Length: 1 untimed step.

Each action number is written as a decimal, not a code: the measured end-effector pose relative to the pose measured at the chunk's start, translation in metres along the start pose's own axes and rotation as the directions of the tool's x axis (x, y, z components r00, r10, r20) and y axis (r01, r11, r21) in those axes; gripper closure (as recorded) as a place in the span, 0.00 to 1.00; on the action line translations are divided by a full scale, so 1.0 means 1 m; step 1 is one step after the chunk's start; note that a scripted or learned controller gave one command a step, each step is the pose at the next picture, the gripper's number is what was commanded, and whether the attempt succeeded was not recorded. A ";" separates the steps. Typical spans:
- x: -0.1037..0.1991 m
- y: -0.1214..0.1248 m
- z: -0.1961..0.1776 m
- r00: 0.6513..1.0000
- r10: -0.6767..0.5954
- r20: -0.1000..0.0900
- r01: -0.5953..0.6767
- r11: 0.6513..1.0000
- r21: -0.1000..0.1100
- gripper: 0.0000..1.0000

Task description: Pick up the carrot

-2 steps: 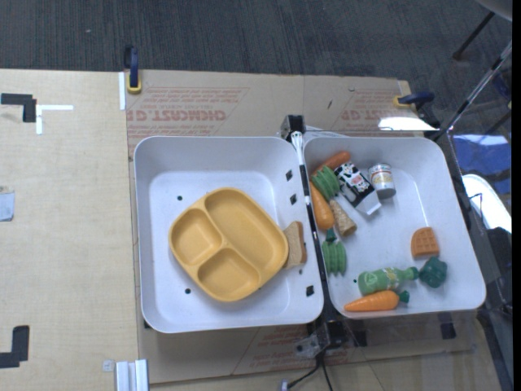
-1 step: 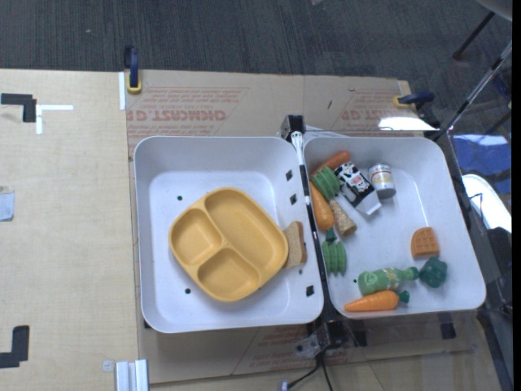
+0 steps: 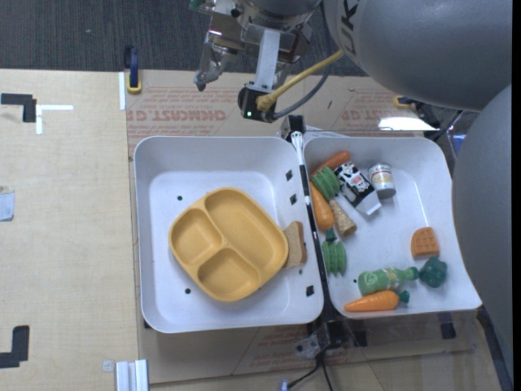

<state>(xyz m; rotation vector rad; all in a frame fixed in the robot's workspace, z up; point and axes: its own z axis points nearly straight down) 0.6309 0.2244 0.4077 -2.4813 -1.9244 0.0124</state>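
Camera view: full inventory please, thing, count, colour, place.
Bins: 2, white, side by side on bench.
Divided plate: 1, yellow, left bin.
Bread slice: 1, tan, left bin by plate.
Carrots: 2 clear, orange, right bin, one at front, one by divider.
Bottle: 1, green, right bin front.
Waffle: 1, orange, right bin.
Can: 1, silver, right bin back.
Milk carton: 1, black-white, beside can.
Gripper: 1, grey, above bins' back edge.

bread slice (image 3: 295, 243) half under the yellow plate (image 3: 228, 243)
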 end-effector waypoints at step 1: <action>0.000 0.000 -0.001 1.000 0.001 -0.001 -0.001 1.000 -0.002 0.00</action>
